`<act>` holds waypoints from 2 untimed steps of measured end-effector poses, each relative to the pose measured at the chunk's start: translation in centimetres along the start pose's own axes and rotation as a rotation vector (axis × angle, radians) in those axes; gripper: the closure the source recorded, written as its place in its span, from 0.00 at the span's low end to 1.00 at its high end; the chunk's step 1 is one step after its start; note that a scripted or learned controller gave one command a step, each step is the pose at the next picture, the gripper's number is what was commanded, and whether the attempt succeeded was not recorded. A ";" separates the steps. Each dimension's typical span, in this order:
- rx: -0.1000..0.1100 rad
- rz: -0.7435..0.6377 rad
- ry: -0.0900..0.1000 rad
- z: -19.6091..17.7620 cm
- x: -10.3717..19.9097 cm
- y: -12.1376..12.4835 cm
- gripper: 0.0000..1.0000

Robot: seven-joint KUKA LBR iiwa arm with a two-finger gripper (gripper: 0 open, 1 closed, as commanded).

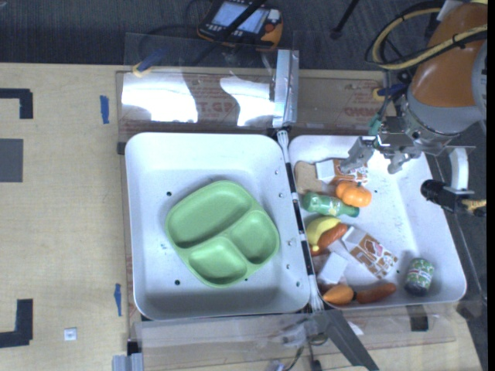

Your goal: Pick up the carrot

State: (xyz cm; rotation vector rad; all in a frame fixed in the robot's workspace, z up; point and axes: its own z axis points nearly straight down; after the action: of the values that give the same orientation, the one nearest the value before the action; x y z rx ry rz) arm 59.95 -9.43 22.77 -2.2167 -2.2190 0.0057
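**Claw poised over the right bin, carrot not yet taken**

While the claw hangs above the upper part of the right bin, I see its two fingers spread apart with nothing between them. What I take for the carrot lies at the lower edge of that bin, near the middle of the frame's bottom: a short orange tapered piece, touching a reddish sausage-shaped toy on its right and partly tucked under a white card. I'm not fully sure of it, since a rounder orange fruit sits just below the claw, beside a green vegetable.

My judgement is that the carrot is a light, hollow plastic toy, stiff and fairly slick, so it could squirt out of a pinch near the thin tip. I would close across its thicker middle, fingers set crosswise to its length. The bin wall and the sausage crowd it closely, leaving little room. The left bin holds a green divided plate.
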 end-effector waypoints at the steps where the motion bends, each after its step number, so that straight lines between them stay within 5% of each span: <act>1: -0.003 0.139 0.000 13.9 -4.0 0.1 0.00; 2: 0.001 0.142 0.001 13.2 -4.0 -0.1 1.00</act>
State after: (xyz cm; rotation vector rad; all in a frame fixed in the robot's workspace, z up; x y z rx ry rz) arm 59.81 -13.42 9.61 -2.3681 -2.0554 0.0069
